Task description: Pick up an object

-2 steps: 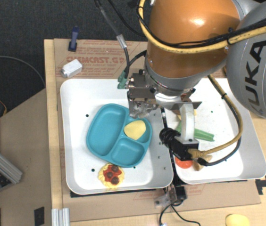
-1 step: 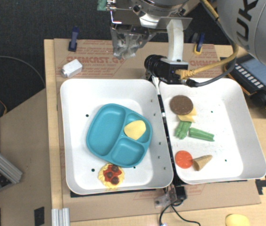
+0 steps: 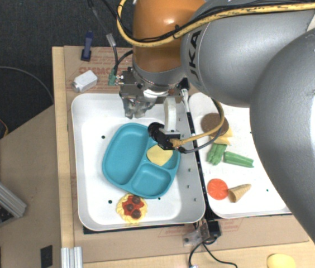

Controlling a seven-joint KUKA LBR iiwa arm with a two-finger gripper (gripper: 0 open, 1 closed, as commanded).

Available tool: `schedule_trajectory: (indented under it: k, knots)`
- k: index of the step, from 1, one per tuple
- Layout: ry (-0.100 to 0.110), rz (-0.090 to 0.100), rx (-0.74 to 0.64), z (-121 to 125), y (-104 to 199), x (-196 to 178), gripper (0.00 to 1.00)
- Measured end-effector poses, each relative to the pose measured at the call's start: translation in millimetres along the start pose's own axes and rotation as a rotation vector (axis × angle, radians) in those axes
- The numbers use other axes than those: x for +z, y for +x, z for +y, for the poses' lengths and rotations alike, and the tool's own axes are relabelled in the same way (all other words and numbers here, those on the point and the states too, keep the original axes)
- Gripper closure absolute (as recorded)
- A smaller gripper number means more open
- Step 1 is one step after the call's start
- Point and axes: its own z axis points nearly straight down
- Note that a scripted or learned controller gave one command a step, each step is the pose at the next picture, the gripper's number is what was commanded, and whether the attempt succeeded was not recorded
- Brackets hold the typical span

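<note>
Partial white letters "KU" read on the grey arm (image 3: 241, 49). Its gripper (image 3: 138, 108) hangs over the left bin (image 3: 87, 166), just above a blue divided plate (image 3: 129, 158) holding a yellow piece (image 3: 159, 155); whether it grips anything cannot be told.

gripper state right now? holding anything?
Gripper: cannot be told from this view. It is over the back of the left bin, above the blue divided plate; nothing is seen in its grasp.
</note>
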Motion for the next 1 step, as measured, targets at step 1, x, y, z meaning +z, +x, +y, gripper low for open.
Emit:
schedule_trajectory:
  k: [1]
  knots:
    - [-0.023,0.012,-0.009,-75.9,16.2,-90.5,1.00]
